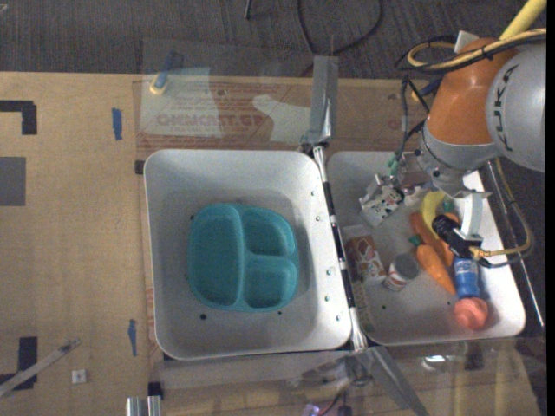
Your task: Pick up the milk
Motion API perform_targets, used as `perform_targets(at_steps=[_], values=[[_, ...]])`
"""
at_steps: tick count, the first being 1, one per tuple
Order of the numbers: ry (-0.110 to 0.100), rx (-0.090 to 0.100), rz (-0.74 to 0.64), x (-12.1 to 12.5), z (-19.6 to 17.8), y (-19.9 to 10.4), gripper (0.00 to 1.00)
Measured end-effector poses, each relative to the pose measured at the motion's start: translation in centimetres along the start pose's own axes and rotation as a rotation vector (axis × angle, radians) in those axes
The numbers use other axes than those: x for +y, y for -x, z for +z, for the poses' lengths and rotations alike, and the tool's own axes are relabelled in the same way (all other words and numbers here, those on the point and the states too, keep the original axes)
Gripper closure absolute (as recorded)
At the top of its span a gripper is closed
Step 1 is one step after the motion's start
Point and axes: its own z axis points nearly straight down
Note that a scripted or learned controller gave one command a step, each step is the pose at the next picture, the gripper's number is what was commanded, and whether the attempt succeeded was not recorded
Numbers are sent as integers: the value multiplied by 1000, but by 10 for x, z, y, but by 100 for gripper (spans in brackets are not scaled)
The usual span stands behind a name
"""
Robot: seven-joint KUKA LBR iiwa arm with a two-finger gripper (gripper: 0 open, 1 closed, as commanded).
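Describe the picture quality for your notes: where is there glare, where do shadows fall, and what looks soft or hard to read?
Camera view: mild glare on the clear sheet behind the bins, dimming its red print; soft shadow inside the left bin around the teal tray; overall slightly soft focus, so the small items in the right bin, near the gripper, are hard to read; the floor at top is dark.
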Motion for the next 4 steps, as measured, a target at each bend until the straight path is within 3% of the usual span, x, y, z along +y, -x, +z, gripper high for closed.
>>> perform_targets(at_steps=[1,2,3,4], values=[[4,-2,-84,-42,-64,29,0],[5,-2,13,25,-1,47,0],[6,-3,-29,45,59,32,0],[13,-5,-29,47,46,33,100]])
